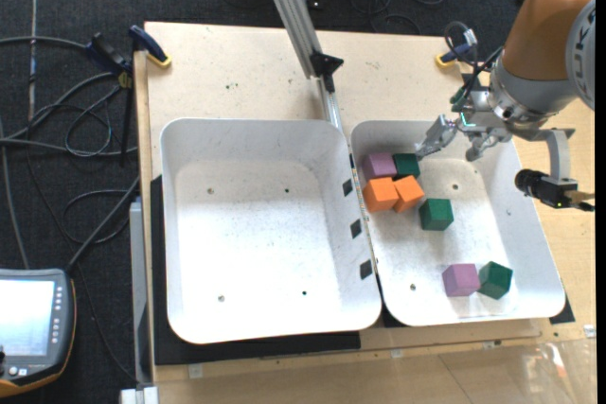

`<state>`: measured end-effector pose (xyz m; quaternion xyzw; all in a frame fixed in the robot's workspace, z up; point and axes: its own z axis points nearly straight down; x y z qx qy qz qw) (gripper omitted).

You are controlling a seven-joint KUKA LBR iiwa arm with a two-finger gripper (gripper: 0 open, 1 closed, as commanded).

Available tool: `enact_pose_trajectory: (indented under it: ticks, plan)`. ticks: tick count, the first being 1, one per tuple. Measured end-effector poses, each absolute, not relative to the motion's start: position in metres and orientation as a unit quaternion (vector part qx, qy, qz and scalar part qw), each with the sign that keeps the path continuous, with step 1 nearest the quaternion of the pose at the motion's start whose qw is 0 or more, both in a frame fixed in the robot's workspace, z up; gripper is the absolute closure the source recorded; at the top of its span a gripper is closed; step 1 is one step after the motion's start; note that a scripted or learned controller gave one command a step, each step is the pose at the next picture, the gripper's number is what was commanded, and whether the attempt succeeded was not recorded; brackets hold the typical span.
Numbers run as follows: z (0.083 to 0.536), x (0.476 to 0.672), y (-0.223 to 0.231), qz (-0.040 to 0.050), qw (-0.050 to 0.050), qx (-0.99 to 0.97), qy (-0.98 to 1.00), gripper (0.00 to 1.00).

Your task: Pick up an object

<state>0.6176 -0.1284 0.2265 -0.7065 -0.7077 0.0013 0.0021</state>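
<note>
On the tan surface (246,71), two shallow white bins sit side by side; landmark = the right bin (530,241), since all the loose objects lie in it. Left bin (189,147): touching the right bin's left wall, its floor bare but for specks, probably the drop side. Arm (549,24): grey and orange, enters past the right bin's far right corner, wrist tipped down and leftward over the bin's far end. Jaws (462,139) hang above the bin's far wall, spread apart, one finger angled toward the block cluster, the other nearer the bin's right side; nothing between them, no block touched. Judged: a hover ahead of a descent, not yet a grasp. Blocks, all in the right bin: a tight cluster near its far left part, with a purple block (382,166) and a dark green block (406,165) side by side, and two orange blocks (383,194) (410,192) touching just in front. A lone green block (436,214) sits just off that cluster toward the bin's middle. At the near right corner, a purple block (460,279) and a green block (495,279) touch. Judged: the clustered ones leave little finger room; the lone green block looks easiest.
</note>
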Motion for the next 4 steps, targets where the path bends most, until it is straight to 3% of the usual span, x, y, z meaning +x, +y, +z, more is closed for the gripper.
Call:
enact_pose_trajectory:
  ticks: [1,3,4]
  plan:
    - [0.229,0.618,-0.129,0.0002,0.0,-0.706,-0.708,0.0]
    - [0.125,0.619,-0.131,-0.0002,0.001,-0.708,-0.706,0.0]
    - [0.118,0.625,-0.132,-0.0062,-0.009,-0.707,-0.707,0.0]
